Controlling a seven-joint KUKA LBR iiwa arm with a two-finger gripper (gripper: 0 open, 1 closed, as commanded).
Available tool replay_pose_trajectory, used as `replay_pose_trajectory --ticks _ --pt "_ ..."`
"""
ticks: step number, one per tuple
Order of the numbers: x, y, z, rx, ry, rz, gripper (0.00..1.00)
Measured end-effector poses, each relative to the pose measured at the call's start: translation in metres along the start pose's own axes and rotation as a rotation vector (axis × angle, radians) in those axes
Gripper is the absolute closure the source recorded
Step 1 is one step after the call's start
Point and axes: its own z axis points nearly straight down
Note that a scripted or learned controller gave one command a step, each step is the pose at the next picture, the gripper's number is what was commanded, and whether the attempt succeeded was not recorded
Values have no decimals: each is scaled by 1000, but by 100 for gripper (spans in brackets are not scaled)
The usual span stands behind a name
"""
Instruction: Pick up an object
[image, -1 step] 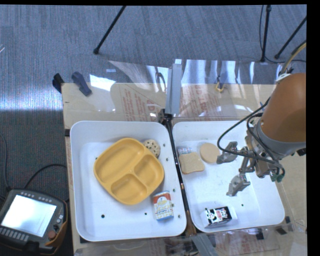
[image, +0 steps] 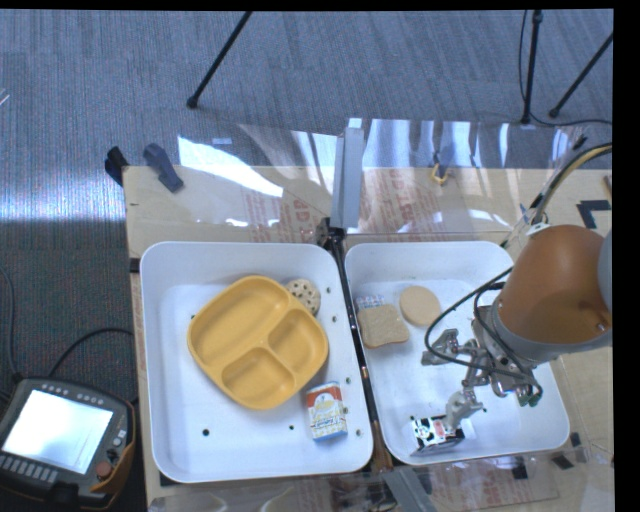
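My gripper (image: 452, 418) reaches down into the front of the right bin (image: 540, 425), under the arm's orange band (image: 553, 280). Its tip is right at a small black-and-white object (image: 432, 433) that lies near the bin's front wall. Whether it touches or grips that object is hidden from this angle. Farther back in the same bin lie a slice of toast (image: 383, 325) and a round tan biscuit (image: 420, 305), side by side and apart from the gripper.
The left bin (image: 170, 440) holds a yellow divided plate (image: 258, 341), a round cookie (image: 304, 293) at the plate's back edge and a small red-and-white carton (image: 326, 410) at its front. A ridge (image: 350, 330) separates the bins. A teach pendant (image: 60, 435) lies on the floor, front left.
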Motion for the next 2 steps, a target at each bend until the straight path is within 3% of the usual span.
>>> replay_pose_trajectory --ticks 1,2 --pt "-1 2 -8 -1 1 -7 100" --pt "15 57 -97 -3 10 -365 100"
